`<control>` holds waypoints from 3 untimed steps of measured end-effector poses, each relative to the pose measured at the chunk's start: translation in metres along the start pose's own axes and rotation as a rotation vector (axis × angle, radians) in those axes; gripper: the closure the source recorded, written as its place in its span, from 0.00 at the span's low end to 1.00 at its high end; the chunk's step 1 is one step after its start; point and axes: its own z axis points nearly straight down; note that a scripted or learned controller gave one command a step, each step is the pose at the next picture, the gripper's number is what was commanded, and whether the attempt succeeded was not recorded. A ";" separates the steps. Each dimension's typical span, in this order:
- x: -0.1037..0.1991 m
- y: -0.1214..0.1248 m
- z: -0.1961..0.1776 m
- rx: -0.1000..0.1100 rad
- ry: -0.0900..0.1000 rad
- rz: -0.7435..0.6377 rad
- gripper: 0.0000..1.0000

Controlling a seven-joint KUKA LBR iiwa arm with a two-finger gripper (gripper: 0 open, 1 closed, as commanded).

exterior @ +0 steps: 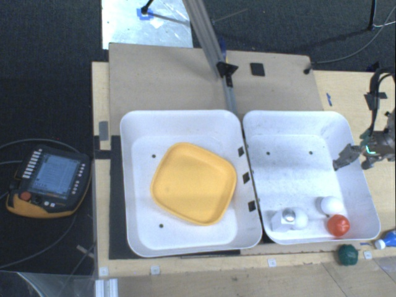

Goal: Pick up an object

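Note:
The right bin [291, 135] holds a white ball [330, 204], a red-orange ball [338, 226] just in front of it, and a small white and silver object [288, 218] near the front wall. A square yellow plate [193, 182] lies in the left bin [139, 166]. My gripper [354, 162] hangs over the right bin's right rim, above and behind the balls. Its two dark fingers [344, 158] are spread open with nothing between them.
A dark green ball [348, 254] and a blue and white item [387, 242] lie on the bench outside the right bin's front right corner. A teach pendant [48, 179] rests on the floor at left. A metal pole [207, 36] slants across the back.

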 end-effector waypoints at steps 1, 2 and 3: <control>0.000 0.000 0.000 0.000 0.000 0.000 0.00; 0.007 0.004 0.045 0.003 0.001 -0.001 0.00; 0.015 0.005 0.091 0.003 0.001 0.000 0.00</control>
